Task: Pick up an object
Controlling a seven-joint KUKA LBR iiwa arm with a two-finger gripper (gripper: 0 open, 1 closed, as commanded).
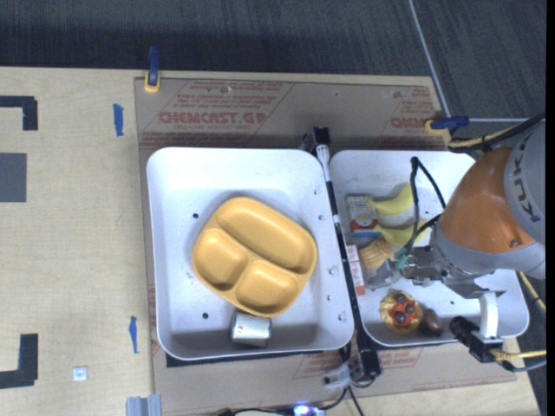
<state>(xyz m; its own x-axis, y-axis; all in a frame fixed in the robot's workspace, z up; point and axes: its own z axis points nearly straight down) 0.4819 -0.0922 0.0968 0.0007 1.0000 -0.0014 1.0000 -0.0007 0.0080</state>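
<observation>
The gripper (401,265) sits low in the right bin (517,317), among a tight cluster of small items. The slant and clutter hide how the jaws stand, so that cannot be told, nor whether anything is caught.

Likely targets crowd around it: a yellow banana-like piece (395,204) at twelve o'clock, a small carton (361,212) at eleven, a waffle-textured piece (375,253) touching at nine, and a red-and-orange round item (401,310) at six.

The risk is crowding: closing here could pinch two items, or nudge one aside and come up bare.

The yellow divided tray (253,255) and the small grey block (251,329) in the left bin (169,232) lie well apart.
</observation>
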